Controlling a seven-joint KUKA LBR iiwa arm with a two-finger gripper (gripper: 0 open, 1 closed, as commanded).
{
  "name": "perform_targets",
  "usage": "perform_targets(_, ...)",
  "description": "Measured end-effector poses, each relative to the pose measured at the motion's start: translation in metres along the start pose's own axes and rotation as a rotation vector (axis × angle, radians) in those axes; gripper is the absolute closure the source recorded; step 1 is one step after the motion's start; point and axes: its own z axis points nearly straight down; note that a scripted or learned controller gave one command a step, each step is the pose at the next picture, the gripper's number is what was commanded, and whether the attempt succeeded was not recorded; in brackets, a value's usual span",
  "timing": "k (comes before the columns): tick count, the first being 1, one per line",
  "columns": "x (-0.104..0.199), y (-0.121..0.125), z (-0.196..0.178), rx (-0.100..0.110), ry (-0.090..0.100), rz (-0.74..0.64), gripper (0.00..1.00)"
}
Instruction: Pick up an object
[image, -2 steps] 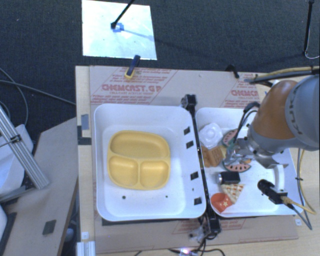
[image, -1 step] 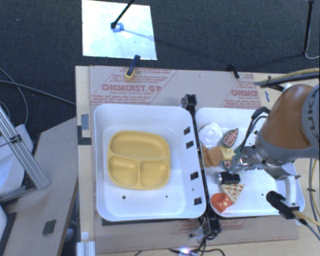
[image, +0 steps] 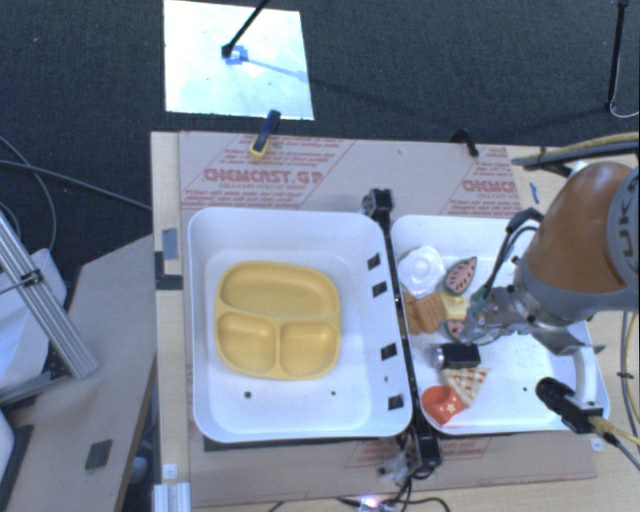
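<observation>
Hovering with gripper (image: 476, 318) low over toy food (image: 425, 312) in right bin (image: 520, 388); approach step, grasp impossible to tell; next needing one piece singled out, then closing.

Single fixed camera, mounted above the surface (image: 300, 175), facing down at a slant. Mid range: both bins fit in frame, left bin (image: 205, 330) centre-left, right bin (image: 520, 385) centre-right, with a margin of surface around them. Bins sit slightly rotated in frame. Top of frame takes in dark floor (image: 80, 80) beyond the far edge of the surface. Arm (image: 585, 235) enters from frame right, over the right bin. Hand (image: 476, 325) falls right of centre.
</observation>
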Motion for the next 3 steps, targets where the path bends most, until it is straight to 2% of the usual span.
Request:
perform_targets(1,0.026,-0.001,0.011,0.002,0.001,-0.002,1.0)
perform_targets(2,0.025,-0.001,0.011,0.002,0.0,0.002,0.0)
perform_targets(3,0.017,0.025,0.011,0.0,-0.001,0.0,0.0)
